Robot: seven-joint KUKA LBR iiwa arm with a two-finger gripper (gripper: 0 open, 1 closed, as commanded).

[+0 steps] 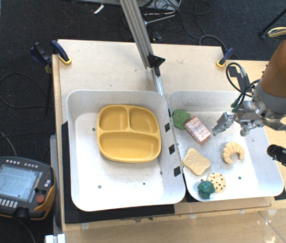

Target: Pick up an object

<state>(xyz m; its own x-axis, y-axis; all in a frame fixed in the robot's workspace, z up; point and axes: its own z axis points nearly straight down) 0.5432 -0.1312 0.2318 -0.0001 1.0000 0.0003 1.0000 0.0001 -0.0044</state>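
A: Nearest the camera, front edge of the right bin: green broccoli piece touching a round cookie. Count?

B: Six things there: one broccoli piece, one cookie, one toast slice, one croissant, one pink box, one green lump. Left bin has one yellow divided tray.

A: Fingers?

B: Spread, pinching nothing, over the right bin's upper middle.

A: Which target?

B: My guess: the croissant, at six o'clock from the fingers, near. Its long axis runs roughly twelve to six, curved. Pink box sits at nine o'clock, long axis about ten to four. Single arm, from three o'clock.
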